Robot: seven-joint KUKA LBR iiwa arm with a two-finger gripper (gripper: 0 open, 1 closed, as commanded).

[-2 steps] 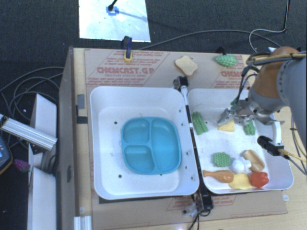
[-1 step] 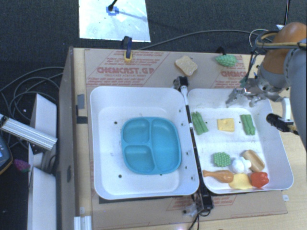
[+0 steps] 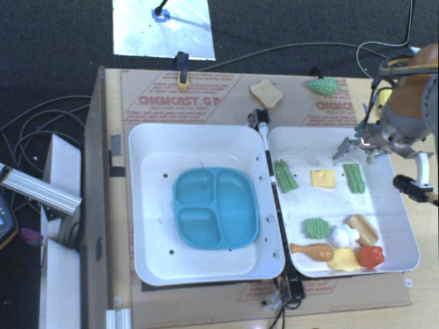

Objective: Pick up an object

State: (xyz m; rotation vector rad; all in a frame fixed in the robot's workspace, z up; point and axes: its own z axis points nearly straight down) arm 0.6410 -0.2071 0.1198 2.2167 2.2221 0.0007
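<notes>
A: So, where do we see the grey arm's two-finger jaws (image 3: 361, 151)?

B: At the right of the frame, over the upper part of the right shallow white bin (image 3: 410, 251). The metal fingers (image 3: 343, 149) are spread wide apart, and we see nothing held between them.

A: And the things to pick?

B: They lie in that right bin. A ridged green plastic bean pod (image 3: 354, 177) sits just below the jaws, with a flat yellow cheese square (image 3: 323, 178) to its left and a second green ridged piece (image 3: 285, 175) further left, near the bin's left wall. In the lower part of the bin we see a cluster: a bumpy green round piece (image 3: 316, 227), a white egg-like ball (image 3: 341, 237), a tan hot-dog bun (image 3: 363, 229), a brown chicken drumstick (image 3: 313, 251), a yellow piece (image 3: 346, 260) and a red tomato-like piece (image 3: 371, 256).

A: And the left bin?

B: The left white bin (image 3: 154, 184) holds a light blue divided plastic plate (image 3: 215, 207). On the counter (image 3: 206, 98) above the bins we see a slice of toy bread (image 3: 266, 94) and a green knobbly toy (image 3: 323, 86).
</notes>
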